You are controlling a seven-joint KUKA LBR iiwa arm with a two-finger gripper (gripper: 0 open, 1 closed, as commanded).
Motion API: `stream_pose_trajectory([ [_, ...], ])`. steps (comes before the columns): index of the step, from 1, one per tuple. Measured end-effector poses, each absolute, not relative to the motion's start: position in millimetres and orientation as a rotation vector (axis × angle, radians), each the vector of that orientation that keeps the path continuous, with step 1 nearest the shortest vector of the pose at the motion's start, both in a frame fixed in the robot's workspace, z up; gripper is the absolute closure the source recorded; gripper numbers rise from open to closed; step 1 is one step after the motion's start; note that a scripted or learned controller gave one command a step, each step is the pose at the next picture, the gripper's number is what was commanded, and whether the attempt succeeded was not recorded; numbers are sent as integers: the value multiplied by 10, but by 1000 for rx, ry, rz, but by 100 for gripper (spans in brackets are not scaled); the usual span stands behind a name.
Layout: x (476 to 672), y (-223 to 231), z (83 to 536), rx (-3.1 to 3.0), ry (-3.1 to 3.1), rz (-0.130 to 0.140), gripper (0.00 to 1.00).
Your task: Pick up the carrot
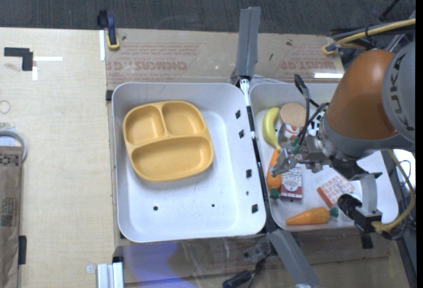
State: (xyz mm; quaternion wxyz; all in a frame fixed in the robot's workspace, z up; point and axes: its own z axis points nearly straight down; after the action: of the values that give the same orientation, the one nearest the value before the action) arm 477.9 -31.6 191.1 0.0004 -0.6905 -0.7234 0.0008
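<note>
Carrot (308,216) in right bin (284,214), gripper (285,164) above-left.

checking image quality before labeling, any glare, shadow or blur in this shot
Camera view: evenly lit and mostly sharp; soft shadow under the yellow plate in the left bin; the arm's orange band is slightly soft; cluttered hand hard to read near the carrot.
</note>
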Motion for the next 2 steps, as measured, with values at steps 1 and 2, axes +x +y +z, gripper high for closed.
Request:
stream_pose_trajectory([
  [1,4784,25,1923,-2154,-2286,2,0],
  [2,4775,-343,1907,-2128,-2308,4,0],
])
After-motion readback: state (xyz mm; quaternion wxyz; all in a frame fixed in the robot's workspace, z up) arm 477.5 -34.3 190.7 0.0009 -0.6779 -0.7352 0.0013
